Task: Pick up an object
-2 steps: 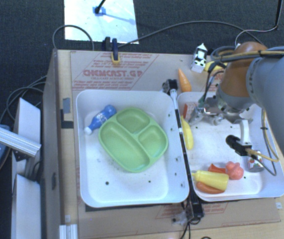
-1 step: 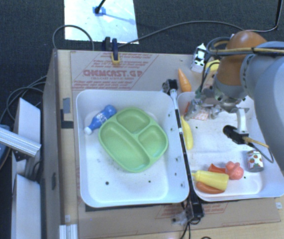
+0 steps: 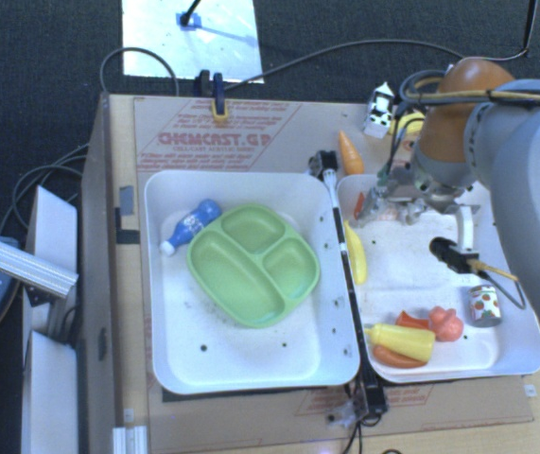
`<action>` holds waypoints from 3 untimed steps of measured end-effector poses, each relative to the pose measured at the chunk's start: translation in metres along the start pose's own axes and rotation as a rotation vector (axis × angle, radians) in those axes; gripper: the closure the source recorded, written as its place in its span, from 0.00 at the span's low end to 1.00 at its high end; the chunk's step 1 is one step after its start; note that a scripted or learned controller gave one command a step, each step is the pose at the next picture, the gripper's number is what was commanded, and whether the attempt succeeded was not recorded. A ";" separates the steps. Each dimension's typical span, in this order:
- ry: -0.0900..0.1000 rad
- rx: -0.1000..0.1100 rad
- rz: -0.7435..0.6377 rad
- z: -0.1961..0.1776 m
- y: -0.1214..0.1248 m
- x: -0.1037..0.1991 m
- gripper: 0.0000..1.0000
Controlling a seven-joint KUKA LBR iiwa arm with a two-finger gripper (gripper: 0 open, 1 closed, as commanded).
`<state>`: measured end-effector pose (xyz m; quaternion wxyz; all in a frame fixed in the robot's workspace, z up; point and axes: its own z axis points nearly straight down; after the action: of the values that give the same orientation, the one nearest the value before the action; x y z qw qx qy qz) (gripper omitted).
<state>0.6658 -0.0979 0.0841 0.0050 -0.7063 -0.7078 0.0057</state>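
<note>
Item 1. The table (image 3: 241,135) is carrying two shallow white bins side by side.

Item 2. The arm (image 3: 515,149) is reaching in from the table's right side. The tool (image 3: 391,206) is sitting low over the far left corner of the right bin (image 3: 532,346), close to that bin's far wall. This view is not showing whether the tool is wide or narrow, so that cannot be told.

Item 3. The objects for picking are lying in both bins.
- A yellow banana-shaped piece (image 3: 355,253) is lying along the right bin's left wall, just on the near side of the tool.
- A yellow cylinder (image 3: 402,340) is lying in the right bin's near left corner, resting on an orange piece (image 3: 394,357).
- A pink-orange toy (image 3: 446,323) is sitting just to the right of the cylinder.
- A small patterned can (image 3: 484,304) is standing near the right bin's right wall.

Item 4. In the left bin (image 3: 251,362), a green divided plate (image 3: 251,263) is lying flat at the middle. A blue and white bottle (image 3: 189,225) is lying at the plate's far left side, touching its rim or just beside it.

Item 5. An orange carrot (image 3: 350,154) is lying at the right bin's far left corner, at or over the rim. A black and white figure (image 3: 380,110) is standing on the table beyond the right bin, near the table's far edge.
</note>
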 end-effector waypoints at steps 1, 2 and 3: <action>-0.002 0.001 -0.002 0.000 0.000 0.005 0.00; 0.001 -0.001 0.000 0.000 0.000 -0.002 0.00; 0.000 -0.003 -0.001 -0.002 0.000 0.002 0.00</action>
<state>0.6659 -0.0960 0.0864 0.0040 -0.7058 -0.7084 0.0048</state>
